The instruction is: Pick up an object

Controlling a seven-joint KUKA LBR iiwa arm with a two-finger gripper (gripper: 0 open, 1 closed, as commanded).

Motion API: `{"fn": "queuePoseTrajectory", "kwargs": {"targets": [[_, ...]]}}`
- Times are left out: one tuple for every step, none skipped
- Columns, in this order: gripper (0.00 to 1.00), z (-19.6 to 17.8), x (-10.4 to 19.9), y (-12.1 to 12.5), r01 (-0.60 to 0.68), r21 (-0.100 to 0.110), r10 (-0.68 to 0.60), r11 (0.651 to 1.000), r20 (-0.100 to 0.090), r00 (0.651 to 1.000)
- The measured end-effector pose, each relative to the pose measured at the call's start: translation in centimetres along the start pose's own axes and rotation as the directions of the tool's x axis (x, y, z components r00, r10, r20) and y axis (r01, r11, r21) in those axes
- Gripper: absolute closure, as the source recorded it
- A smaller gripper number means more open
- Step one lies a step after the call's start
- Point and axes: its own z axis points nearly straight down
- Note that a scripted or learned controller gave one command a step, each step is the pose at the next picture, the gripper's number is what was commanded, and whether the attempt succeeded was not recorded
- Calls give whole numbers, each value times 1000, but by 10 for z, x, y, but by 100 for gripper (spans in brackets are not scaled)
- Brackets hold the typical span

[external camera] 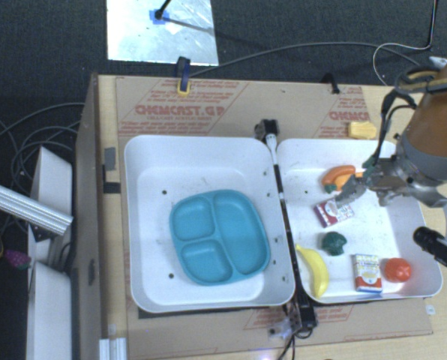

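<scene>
- Looking down from the camera view, the gripper [349,191] hangs low in the right bin [427,223], its tip just above the red-and-white packet [334,213] and just beside the orange toy [338,175]; whether its fingers are spread or pressed together cannot be told from here.
- Likely targets all lie in that bin: the packet under the tip, the green piece [333,241] near it, the banana [314,269] against the centre divider, and the small carton [367,272] touching the red ball [397,270] at the front wall.
- Risk, as a judgement: the packet lies flat, so the fingers could slide over it or close on nothing; the orange toy is close enough to get nudged or caught as well.
- The carton and ball sit together, so a grab there might shove one away.
- Room: bare floor lies right of the packet, while the banana is hemmed in by the divider. The left bin [145,201] holds a blue divided plate [220,236], well apart.
</scene>
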Motion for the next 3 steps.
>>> {"fn": "queuePoseTrajectory", "kwargs": {"targets": [[0,122,-26,23,-3,3,3,1000,0,1000],[0,168,7,-9,-3,1,3,1000,0,1000],[100,157,7,-8,-2,-3,2,1000,-1,1000]]}}
